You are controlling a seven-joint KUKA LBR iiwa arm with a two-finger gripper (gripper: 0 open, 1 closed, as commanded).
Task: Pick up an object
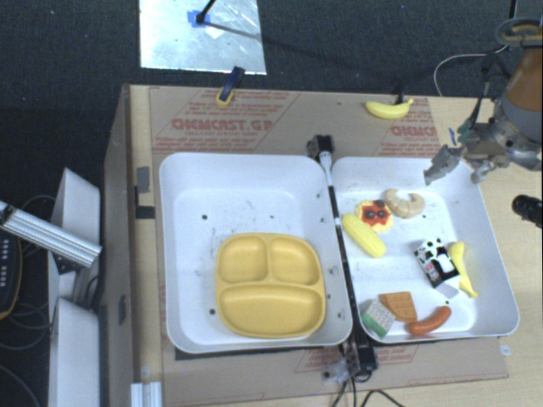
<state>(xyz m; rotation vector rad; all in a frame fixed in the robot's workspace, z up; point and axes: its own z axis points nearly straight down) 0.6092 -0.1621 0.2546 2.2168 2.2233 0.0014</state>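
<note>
Brown board (254, 113) printed "CHEMCAST GP" in red at upper centre, gripper (462, 164) spread open holding nothing at upper right over right bin (501, 287), yellow tray (271, 284) in left bin (182, 227).

KUKA arm enters at upper right of frame, orange band visible above wrist. Gripper (462, 161) sits at right-centre, two grey fingers (440, 164) spread apart w/ nothing between them, pointing down-left.

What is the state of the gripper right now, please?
Gripper: open, holding nothing, above the far edge of the right bin.
</note>
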